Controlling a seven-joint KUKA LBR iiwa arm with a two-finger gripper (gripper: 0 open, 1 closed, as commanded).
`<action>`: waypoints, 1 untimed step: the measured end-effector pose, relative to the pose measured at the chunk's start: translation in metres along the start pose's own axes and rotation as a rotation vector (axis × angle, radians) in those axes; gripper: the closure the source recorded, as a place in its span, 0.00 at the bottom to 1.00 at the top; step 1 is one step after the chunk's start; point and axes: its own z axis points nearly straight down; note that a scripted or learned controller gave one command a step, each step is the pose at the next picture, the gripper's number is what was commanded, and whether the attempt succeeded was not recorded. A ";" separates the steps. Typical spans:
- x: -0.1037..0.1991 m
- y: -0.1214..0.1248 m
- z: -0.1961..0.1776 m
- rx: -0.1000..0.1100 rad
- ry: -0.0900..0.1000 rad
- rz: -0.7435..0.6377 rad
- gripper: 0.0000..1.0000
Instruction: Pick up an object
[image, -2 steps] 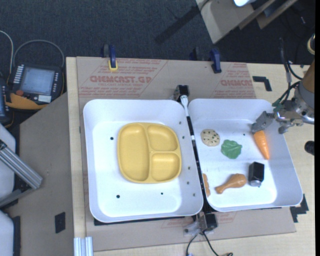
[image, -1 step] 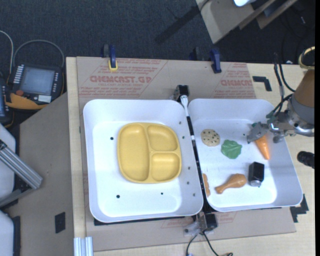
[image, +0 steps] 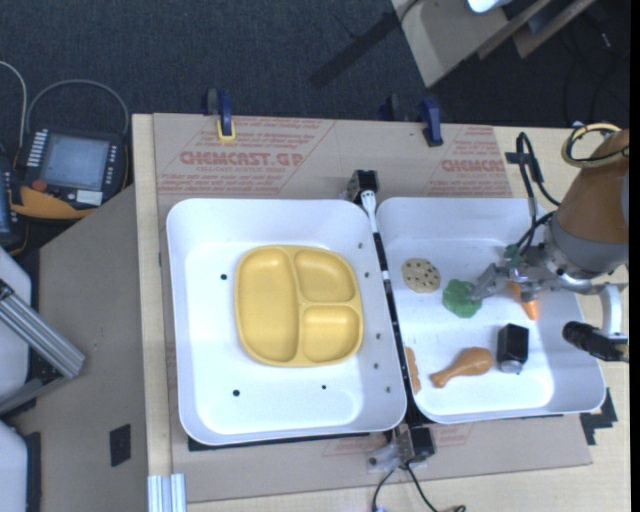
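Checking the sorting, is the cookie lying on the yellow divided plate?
No, the cookie lies in the right bin, while the yellow plate sits in the left bin.

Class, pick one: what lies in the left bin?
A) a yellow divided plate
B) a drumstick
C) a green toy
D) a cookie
A: the yellow divided plate sits alone in the left bin, while the other items lie in the right bin.

A yellow three-compartment plastic tray sits in the left bin; the right bin holds a round cookie behind a tan drumstick
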 end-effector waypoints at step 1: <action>0.004 0.002 0.008 -0.005 0.000 -0.002 0.00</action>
